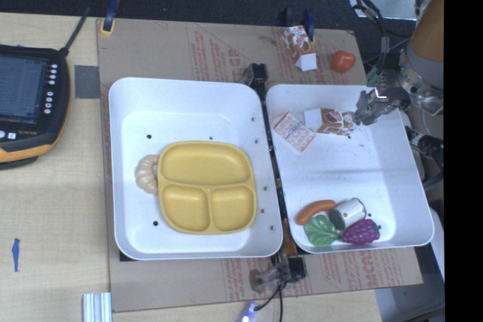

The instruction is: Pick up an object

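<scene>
Carton (pixel 332 121), upper right bin, met by gripper (pixel 365 108); jaws' state cannot be told; slip risked if clipped edge-on.

A black and orange tablet (pixel 26 103) lies well left of the left bin (pixel 121 162). Behind that bin, a blue clamp (pixel 110 15) grips the brown cardboard sheet (pixel 196 49). A blue pen (pixel 16 254) lies toward its front left.

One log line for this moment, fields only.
claw: over right white bin, upper edge | nearest: small brown-and-white carton | yellow divided tray: left white bin | held: nothing visible
</scene>
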Tool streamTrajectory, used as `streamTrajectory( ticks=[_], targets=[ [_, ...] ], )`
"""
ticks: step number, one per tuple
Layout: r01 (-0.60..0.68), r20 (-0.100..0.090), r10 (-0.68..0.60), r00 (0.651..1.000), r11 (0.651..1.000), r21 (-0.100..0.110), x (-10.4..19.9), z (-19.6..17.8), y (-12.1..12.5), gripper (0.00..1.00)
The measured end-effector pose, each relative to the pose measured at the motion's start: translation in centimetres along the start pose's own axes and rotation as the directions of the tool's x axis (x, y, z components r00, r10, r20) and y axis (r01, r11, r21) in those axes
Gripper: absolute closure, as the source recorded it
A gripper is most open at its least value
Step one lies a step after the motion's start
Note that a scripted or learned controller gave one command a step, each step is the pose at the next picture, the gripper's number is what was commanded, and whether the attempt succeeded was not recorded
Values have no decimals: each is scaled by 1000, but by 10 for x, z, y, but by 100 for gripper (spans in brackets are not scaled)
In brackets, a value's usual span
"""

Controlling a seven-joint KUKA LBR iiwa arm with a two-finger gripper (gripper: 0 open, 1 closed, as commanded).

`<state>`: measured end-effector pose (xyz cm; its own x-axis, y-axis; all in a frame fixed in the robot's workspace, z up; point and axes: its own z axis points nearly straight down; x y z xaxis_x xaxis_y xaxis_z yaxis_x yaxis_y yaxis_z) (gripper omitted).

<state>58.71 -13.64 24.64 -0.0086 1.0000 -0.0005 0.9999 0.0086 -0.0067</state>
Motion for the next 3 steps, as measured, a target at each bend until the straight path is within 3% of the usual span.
streamTrajectory(
  ticks=[1, 2, 3],
  targets=[
    [-2, 0, 2, 1000, 1000, -1, 92, 55, 5, 100],
    [-6, 1, 6, 1000, 1000, -1, 12, 98, 15, 100],
    [-5, 0, 5, 1000, 1000, -2, -33, 89, -27, 100]
  ],
)
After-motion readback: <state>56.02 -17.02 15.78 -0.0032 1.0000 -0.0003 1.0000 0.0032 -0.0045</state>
